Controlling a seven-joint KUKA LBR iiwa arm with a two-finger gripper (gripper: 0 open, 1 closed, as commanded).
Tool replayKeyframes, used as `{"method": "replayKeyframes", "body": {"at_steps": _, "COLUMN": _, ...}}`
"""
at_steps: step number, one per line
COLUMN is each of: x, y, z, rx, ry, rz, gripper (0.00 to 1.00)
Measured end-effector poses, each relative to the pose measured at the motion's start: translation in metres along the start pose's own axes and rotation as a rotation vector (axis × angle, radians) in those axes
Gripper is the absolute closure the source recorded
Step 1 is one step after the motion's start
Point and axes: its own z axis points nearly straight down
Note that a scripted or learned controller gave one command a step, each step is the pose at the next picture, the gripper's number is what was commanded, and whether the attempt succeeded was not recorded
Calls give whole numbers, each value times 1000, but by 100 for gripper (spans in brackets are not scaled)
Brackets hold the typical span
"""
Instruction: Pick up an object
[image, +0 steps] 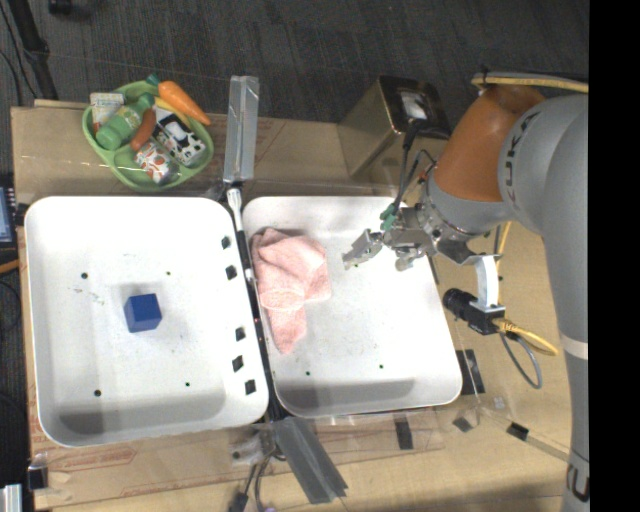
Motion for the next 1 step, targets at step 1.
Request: {"method": "replayKeyframes", "body": {"at_steps": 1, "x": 25, "y": 47, "z": 108, "rx": -11, "ry": -3, "rz": -41, "gripper": 0}}
